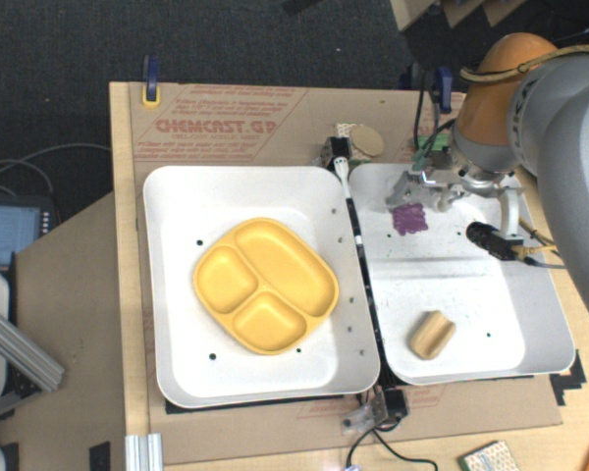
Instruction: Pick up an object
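Working over the right bin [515, 307], with the jaws hanging near that bin's 12 o'clock edge, just at 1 o'clock from a small purple lump [409, 220]. Not being able to tell whether the jaws are spread or clenched; seeing nothing between them. Judging the purple lump to be the thing in hand: lying flat on the bin floor toward the 11 o'clock corner, near the wall shared with the left bin [172, 226].

Advising, for a clean grasp: sliding toward 7 o'clock until centred over the lump, spreading wide before dropping, staying clear of the shared wall, sinking almost to the floor since the lump looks thin and soft, then clenching only once straddling it and lifting straight up.

Leaving alone the tan block [432, 335] at 6 o'clock of the same bin, well apart, and the yellow divided plate [265, 285] sitting mid left bin.
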Robot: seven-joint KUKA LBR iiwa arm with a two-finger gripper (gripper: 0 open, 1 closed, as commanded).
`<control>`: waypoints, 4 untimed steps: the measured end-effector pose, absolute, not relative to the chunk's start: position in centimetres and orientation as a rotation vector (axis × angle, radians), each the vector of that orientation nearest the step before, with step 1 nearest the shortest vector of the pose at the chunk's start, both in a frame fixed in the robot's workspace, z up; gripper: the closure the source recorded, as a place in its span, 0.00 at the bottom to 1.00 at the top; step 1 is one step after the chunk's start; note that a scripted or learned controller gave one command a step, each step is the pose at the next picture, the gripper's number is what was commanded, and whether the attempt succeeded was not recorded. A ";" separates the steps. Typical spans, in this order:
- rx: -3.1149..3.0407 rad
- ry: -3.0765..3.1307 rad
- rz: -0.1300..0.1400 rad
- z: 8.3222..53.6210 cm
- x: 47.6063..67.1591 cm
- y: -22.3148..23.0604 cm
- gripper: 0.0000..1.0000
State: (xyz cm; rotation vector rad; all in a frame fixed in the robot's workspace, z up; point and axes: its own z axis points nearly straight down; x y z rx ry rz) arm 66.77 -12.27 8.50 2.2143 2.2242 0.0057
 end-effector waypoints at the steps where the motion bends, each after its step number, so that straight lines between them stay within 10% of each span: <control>1: 2.218 2.221 0.001 8.5 66.7 -12.5 0.00; 2: 2.227 2.221 -0.004 8.5 63.5 -14.2 0.00; 3: 2.215 2.222 0.004 8.5 66.8 -11.7 0.00; 4: 2.229 2.218 -0.006 8.5 62.6 -15.7 0.00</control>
